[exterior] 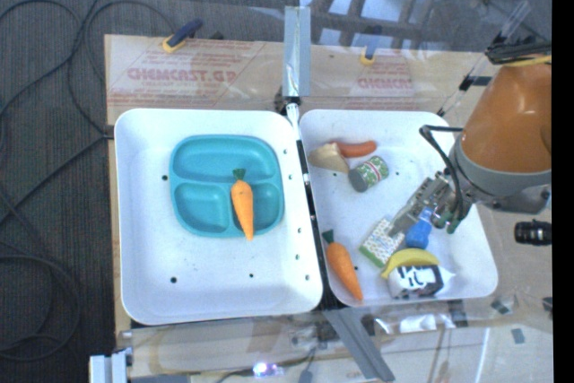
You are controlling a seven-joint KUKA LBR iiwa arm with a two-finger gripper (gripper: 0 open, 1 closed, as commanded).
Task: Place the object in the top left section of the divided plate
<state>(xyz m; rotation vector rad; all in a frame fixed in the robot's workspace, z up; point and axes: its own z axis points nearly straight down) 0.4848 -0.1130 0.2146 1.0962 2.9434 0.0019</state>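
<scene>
Pincer [429,209] low in right bin [466,269], right of frame; open or closed, can't tell. Left bin [143,282] holds teal divided plate [202,159], carrot [243,206] lying over its right sections. Right bin: second carrot [343,270], can [369,173], banana [411,259], small box [381,239].

Red lettering "CHEMCAST" repeats, mirrored, on the protective sheet [193,74] of the bench, far beyond the gripper [429,209]; other labels are illegible.
</scene>
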